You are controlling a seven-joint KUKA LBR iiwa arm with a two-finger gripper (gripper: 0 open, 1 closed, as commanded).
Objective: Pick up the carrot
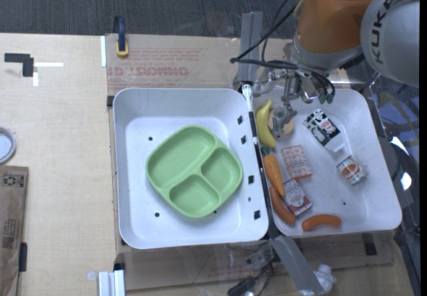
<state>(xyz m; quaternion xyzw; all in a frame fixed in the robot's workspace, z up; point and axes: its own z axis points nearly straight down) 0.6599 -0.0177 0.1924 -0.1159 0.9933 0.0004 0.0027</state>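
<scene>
Arm (373, 15) in from upper right, orange band over top edge of R bin (373, 221). Gripper (285, 115) hangs low at R bin's upper-left corner, just above banana (264, 125) and a small tan round item (288, 128) beside it. Jaw gap: cannot tell, fingers merge w/ cables and bracket at this angle. Nothing visibly between them.

Carrot (273, 173) lies along R bin's left wall, below banana, roughly lengthwise top-to-bottom, well clear of gripper. Second orange piece (281, 209) just below it, near-touching end to end — poss. another carrot or a sausage, hard to say.

Other R bin contents: pink packet (295, 161) just right of carrot; red packet (297, 197) below that, touching lower orange piece; sausage (321, 223) near bottom edge; b/w carton (324, 127) upper centre, tilted; small orange-white carton (351, 171) at right.

L bin (127, 175): green 3-compartment plate (193, 171), centred, flat.

Bench left of bins: tape roll (4, 146) at edge, brown card (12, 221) below it. Blue-yellow clamp (120, 38) behind L bin.
</scene>
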